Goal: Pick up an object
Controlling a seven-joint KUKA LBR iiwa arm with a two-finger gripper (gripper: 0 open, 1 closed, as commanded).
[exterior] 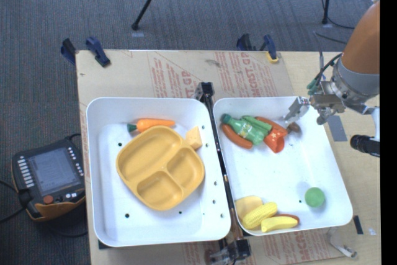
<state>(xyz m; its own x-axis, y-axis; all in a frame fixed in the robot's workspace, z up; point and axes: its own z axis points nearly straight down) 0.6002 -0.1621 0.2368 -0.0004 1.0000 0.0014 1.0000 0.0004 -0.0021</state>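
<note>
The desk (180,68) carries two white bins side by side, and the arm (366,46) leans in from the far side of the right bin (322,161), its gripper (308,105) poised over that bin's upper rim. The left bin (99,195), well away from the gripper across the divider, holds a yellow divided plate (160,167), with a carrot (152,124) and a cheese wedge (194,138) tucked against its far edge. No single target is named; the likeliest candidates, judging by reach, are the cluster just beside the gripper: a green bottle (248,127) lying across a hot dog (237,136) and a red pepper (275,141), heaped so a clean grasp looks awkward. Farther off, toward the near rim, lie a corn cob (259,215), a banana (279,223) and a green ball (314,197) on its own. The gripper's prongs look spread, released, with nothing between them.
</note>
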